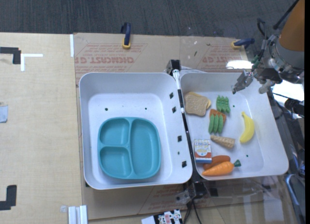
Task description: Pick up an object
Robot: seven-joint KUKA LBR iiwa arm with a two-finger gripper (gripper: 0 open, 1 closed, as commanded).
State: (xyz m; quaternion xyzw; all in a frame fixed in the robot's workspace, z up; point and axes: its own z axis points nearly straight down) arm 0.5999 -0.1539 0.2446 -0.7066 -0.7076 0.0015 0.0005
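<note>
Nearest of all, at the front edge of the worktop: black-and-white printed tag, partly cut off, with dark cables just behind it.

Tool up over the back right corner of the right bin. Spread apart, two fingers angled down toward the bin floor, nothing pinched between them. Hangs clear of every item. Grey wrist and orange band behind it, coming in from the worktop's right edge.

Closest to the tool, in the back half of the right bin: green bean pods, and just beside them, toward the inner wall, a slice of toast. In front of the pods, touching or nearly so, a small bunch of orange and green vegetables. Banana toward the bin's right wall, apart from the rest, lying roughly front to back.

Further forward: pale wedge, then a small carton by the inner wall. At the front edge, a reddish sausage and a carrot side by side, touching, green tip toward the right.

Beyond that, the left bin, holding a teal divided plate flat on its floor, three compartments.

Under both bins, brown cardboard, pinned at the back edge by two blue clamps.
</note>
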